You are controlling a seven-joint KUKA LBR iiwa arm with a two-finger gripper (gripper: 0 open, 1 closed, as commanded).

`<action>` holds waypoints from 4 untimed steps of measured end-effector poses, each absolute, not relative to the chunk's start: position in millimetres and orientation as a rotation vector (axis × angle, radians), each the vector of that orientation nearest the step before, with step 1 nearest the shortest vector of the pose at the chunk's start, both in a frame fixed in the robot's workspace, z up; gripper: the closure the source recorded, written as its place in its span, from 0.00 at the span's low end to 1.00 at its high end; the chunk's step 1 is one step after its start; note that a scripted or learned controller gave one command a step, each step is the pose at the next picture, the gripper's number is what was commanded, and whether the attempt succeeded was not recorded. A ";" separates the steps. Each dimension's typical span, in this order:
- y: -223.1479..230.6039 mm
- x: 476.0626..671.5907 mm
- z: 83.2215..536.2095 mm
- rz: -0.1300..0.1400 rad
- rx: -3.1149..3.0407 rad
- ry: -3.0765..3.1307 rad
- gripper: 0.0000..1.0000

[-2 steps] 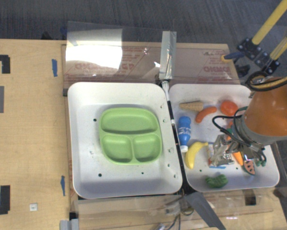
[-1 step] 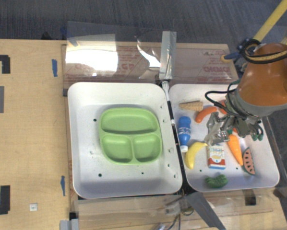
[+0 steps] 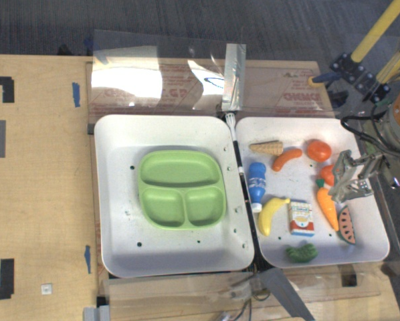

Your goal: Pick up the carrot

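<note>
The carrot [image 3: 328,209], orange with a small green top, lies in the right bin [image 3: 377,249] near its right side, pointing toward the front. My gripper [image 3: 348,180] hangs just above and to the right of the carrot's leafy end, coming in from the right. Its metal fingers [image 3: 338,172] stand open with nothing between them. The carrot rests on the bin floor, between a juice carton [image 3: 301,219] and a watermelon slice [image 3: 348,225].
The right bin also holds a tomato [image 3: 318,150], a red piece [image 3: 327,174] beside the gripper, an orange sausage [image 3: 287,159], a cone [image 3: 265,147], a blue bottle [image 3: 256,182], a banana [image 3: 272,214] and a green vegetable [image 3: 301,251]. A green divided plate [image 3: 182,188] lies in the left bin [image 3: 113,179].
</note>
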State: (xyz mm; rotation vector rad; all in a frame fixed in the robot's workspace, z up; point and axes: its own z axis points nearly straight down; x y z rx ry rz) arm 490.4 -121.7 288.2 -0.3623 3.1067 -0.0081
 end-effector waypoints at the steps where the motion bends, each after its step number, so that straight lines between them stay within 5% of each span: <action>1: -120.3 489.5 284.8 -0.002 -0.365 3.113 0.00; 2: -144.0 504.9 144.5 0.006 -0.293 3.132 0.00; 3: -140.3 529.4 96.3 -0.008 -0.226 3.120 0.00; 4: -139.0 533.3 109.3 -0.011 -0.228 3.108 1.00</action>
